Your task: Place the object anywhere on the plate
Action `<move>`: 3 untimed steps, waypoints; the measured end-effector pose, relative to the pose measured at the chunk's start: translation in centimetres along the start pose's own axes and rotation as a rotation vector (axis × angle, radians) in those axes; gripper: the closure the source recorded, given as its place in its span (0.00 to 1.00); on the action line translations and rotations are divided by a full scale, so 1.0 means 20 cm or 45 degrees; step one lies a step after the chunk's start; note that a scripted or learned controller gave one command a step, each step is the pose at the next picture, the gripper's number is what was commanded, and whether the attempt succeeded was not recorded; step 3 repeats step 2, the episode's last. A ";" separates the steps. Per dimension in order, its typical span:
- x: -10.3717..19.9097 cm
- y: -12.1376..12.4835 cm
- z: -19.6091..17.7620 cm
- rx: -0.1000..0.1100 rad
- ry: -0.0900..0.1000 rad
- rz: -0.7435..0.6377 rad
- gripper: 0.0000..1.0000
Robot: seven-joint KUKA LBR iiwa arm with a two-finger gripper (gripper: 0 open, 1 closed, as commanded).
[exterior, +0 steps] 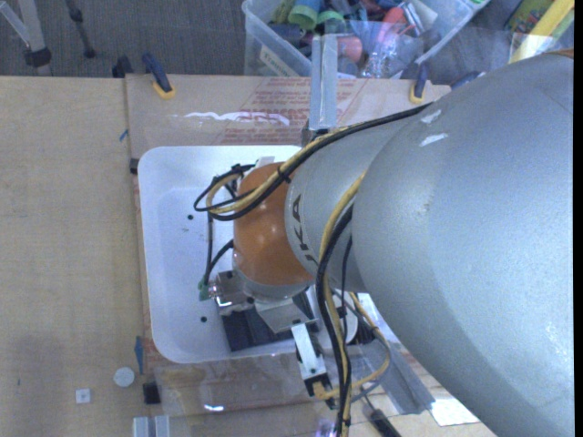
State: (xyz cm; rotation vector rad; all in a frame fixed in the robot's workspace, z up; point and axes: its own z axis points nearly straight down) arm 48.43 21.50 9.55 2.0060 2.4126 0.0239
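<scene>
Reaching low into the left bin (168, 244), the arm (437, 244) covers the tool (250, 321); its state cannot be told. Object and plate are hidden beneath it, so weight, stiffness and a good hold point stay unjudged.

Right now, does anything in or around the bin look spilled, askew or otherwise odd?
Nothing looks spilled or damaged. The arm covers most of the white bin, and the bare part of its floor shows a few small dark specks. A small grey disc and a tiny square piece lie loose on the bench, outside the bin's near left corner.
</scene>
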 end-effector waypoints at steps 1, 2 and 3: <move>-0.28 -0.07 -0.54 0.020 -0.006 -0.303 1.00; -0.02 -0.03 -0.43 0.019 -0.008 -0.110 1.00; -0.02 -0.03 -0.43 0.019 -0.008 -0.110 1.00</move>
